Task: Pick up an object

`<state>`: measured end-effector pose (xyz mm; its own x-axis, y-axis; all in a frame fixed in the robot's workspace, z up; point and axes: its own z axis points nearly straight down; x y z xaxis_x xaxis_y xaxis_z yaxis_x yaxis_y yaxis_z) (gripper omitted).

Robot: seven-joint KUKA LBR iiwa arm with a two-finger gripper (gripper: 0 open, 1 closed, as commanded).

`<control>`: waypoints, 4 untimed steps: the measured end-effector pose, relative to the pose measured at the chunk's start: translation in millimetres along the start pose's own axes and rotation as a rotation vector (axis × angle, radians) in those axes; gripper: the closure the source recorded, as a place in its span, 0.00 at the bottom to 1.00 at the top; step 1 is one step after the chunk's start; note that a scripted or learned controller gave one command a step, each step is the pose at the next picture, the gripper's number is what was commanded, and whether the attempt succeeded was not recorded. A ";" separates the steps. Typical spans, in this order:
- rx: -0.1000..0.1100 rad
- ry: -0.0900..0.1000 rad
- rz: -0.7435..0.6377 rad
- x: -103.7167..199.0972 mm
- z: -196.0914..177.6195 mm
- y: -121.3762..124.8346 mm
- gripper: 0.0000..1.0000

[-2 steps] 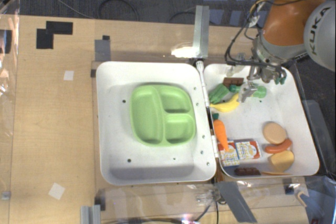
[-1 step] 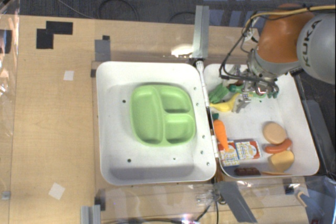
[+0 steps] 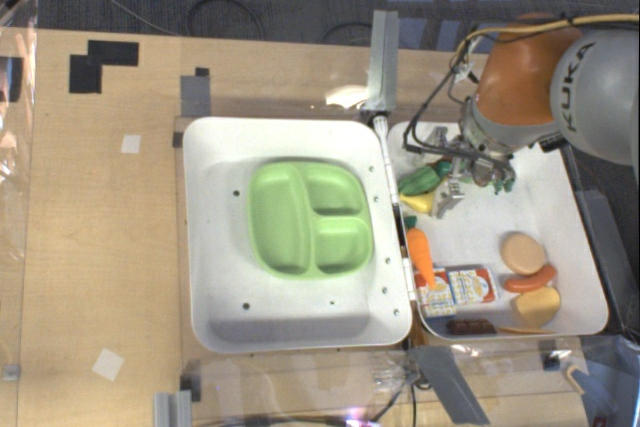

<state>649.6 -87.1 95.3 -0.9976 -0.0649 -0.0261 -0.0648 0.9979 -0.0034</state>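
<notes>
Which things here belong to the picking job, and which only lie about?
For the job: claw; green vegetable, yellow piece beside it.
Lying about: carrot, snack packet, bread roll, sausage, green divided plate.

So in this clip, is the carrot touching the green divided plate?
Apart. The camera view shows the carrot lying in the right bin, while the green plate sits in the left bin, with both bin rims between them.

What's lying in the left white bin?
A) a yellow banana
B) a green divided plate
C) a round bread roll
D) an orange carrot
B: the green divided plastic plate lies in the left shallow white bin, while the orange toy carrot lies in the right bin.
</notes>
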 end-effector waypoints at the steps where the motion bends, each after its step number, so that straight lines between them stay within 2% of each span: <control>1: 0.005 0.012 -0.126 143.2 0.5 -79.0 0.00; 2: -0.004 0.007 -0.121 83.7 2.3 12.0 0.00; 3: -0.001 0.004 0.005 119.2 0.8 2.7 0.00; 4: 0.000 0.001 0.000 153.8 -0.6 0.1 0.00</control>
<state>496.1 -97.0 91.9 -0.9976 -0.0647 -0.0253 -0.0646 0.9979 -0.0039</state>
